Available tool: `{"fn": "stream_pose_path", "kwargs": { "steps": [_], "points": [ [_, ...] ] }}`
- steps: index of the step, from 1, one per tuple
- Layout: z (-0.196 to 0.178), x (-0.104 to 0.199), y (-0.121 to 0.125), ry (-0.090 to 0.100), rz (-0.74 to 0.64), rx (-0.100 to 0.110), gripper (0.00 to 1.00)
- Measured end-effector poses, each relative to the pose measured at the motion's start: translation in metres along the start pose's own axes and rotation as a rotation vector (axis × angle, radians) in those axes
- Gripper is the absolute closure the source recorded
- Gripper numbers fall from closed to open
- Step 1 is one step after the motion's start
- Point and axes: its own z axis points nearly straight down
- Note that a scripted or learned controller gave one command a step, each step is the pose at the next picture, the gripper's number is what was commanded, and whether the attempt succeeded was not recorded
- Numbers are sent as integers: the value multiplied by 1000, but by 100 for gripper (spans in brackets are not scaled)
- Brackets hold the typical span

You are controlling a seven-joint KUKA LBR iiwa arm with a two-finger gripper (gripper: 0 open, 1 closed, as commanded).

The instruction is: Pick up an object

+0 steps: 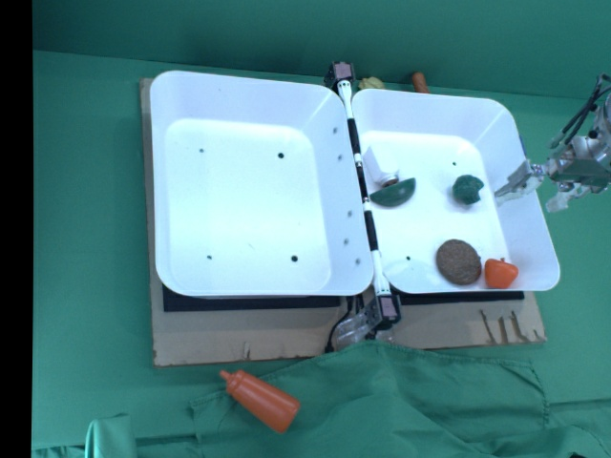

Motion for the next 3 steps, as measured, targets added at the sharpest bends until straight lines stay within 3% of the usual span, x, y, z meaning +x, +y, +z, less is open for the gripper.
{"fn": "stream_pose_path", "kwargs": {
  "steps": [1,2,3],
  "points": [
    [-32,17,6,0,-3,-5,0],
    [66,51,6,4,-3,10,0],
    [166,71,-4,2,-1,6,0]
  ]
}}
